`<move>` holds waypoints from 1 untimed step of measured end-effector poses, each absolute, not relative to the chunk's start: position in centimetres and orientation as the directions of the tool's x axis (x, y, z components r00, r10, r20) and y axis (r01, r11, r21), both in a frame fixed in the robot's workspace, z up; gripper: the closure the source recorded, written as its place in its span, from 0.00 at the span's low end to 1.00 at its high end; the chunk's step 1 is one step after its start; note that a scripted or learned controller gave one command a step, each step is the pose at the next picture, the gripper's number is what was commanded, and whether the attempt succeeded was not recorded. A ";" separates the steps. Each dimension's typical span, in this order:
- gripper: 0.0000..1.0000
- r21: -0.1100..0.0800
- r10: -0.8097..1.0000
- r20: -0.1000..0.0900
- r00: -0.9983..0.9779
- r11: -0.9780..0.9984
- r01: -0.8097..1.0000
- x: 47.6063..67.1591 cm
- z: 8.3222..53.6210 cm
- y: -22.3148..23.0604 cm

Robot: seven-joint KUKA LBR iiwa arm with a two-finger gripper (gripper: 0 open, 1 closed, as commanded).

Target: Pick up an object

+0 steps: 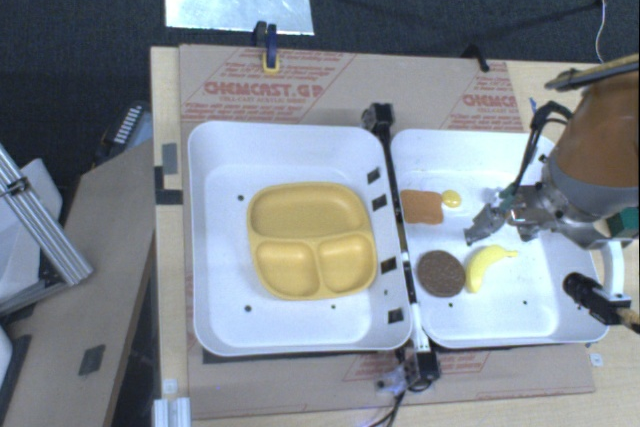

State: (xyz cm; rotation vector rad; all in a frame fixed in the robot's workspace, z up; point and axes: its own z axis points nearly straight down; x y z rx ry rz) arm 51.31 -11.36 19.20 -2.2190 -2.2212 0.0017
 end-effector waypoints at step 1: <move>0.00 -0.003 1.000 0.001 -0.001 0.001 1.000 50.5 14.6 -11.2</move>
